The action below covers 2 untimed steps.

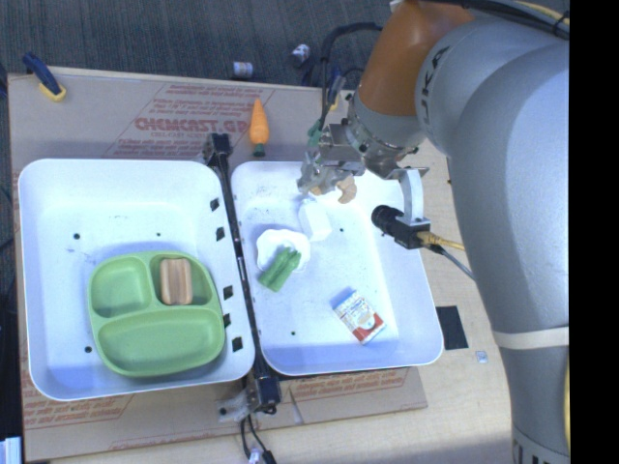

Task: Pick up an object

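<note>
My gripper (322,180) hangs over the far end of the right bin (319,341). A small beige piece (343,194) shows right beside its tip; whether it is gripped I cannot tell. Just below lies a white object (314,221). A green pod-like item (280,266) rests on a white disc (274,243) near the bin's left wall. A small red, white and blue packet (359,317) lies toward the near right corner.
The left bin (58,211) holds a green divided plate (145,341) with a tan block (175,280) in one compartment. An orange carrot toy (258,124) lies on the cardboard behind the bins. The grey arm covers the right side.
</note>
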Motion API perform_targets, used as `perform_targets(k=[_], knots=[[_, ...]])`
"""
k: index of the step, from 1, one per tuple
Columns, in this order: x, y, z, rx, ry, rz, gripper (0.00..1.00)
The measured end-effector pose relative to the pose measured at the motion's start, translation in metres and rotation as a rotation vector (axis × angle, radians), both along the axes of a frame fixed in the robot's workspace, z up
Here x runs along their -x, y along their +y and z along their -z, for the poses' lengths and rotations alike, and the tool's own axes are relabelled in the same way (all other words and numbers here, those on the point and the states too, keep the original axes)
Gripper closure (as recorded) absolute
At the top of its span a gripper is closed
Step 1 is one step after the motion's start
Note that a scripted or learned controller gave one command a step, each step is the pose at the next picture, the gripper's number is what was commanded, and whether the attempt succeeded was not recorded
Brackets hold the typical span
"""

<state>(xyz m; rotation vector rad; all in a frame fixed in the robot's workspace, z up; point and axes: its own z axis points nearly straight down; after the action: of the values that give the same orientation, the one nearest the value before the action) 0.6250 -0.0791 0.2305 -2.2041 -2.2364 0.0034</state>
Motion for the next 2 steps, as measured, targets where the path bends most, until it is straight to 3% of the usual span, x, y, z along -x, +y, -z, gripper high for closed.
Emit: perform_targets(k=[1,2], knots=[[-0.0315,-0.0179,0.0185,0.000,-0.002,0.006,1.00],[-0.0315,-0.0177,0.0191,-0.001,0.000,0.005,1.00]])
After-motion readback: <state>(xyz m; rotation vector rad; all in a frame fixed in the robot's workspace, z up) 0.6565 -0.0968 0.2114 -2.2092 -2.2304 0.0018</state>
